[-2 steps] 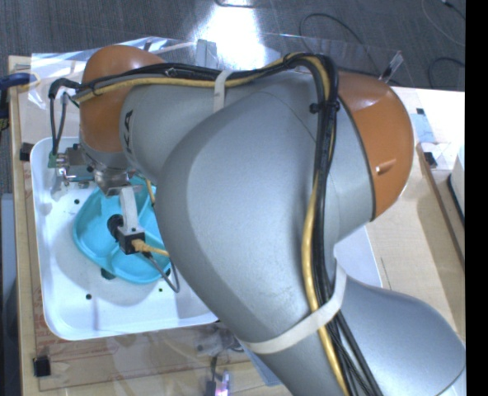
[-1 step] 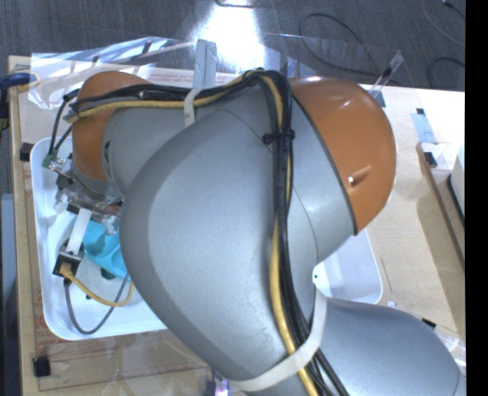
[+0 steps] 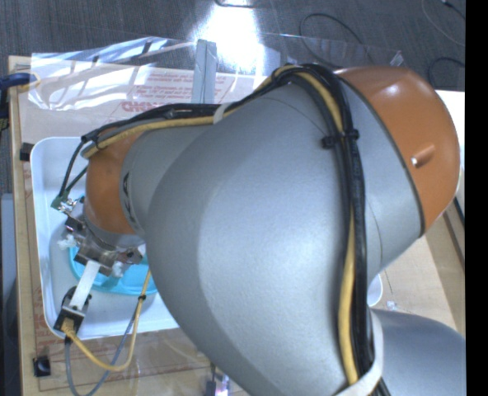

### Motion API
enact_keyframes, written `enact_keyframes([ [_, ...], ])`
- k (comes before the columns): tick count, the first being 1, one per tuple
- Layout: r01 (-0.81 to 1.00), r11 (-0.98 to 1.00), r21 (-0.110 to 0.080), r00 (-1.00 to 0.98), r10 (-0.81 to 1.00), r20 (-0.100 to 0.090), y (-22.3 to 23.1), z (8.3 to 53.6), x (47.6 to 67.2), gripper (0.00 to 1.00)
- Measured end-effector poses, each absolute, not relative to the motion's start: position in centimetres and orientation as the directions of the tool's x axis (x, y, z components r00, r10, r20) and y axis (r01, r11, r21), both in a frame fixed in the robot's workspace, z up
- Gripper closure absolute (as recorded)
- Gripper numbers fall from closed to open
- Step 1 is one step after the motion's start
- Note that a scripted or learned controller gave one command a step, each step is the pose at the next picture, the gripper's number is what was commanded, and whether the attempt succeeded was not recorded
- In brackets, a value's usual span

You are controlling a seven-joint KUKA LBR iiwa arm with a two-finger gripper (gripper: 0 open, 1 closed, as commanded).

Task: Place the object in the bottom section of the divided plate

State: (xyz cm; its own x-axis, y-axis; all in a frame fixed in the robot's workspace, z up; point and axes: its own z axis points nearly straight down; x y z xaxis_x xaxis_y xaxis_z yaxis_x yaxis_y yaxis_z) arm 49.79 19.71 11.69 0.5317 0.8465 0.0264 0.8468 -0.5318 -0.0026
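Note:
A light blue divided plate lies in the left white bin, and just a sliver of it shows below the wrist. The gripper hangs low over the plate's left part, pointing down into the bin. The grey arm and its orange band hide the gripper's tips, the plate's sections and any object on it.
The arm's large grey body covers the middle and right of the bench. A clear plastic sheet lies behind the left bin. A blue clamp sits at the bench's back left corner.

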Motion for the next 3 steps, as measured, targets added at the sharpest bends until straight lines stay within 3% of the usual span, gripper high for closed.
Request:
enact_keyframes([
  [1, 0.835, -0.551, 0.0, 0.551, 0.835, 0.004, 22.02, 9.3, 47.67, 0.0],
  [2, 0.577, -0.817, -0.001, 0.817, 0.577, 0.008, 22.12, 9.38, 47.77, 0.0],
  [3, 0.219, -0.976, 0.004, 0.975, 0.219, 0.034, 21.91, 9.91, 48.62, 0.0],
])
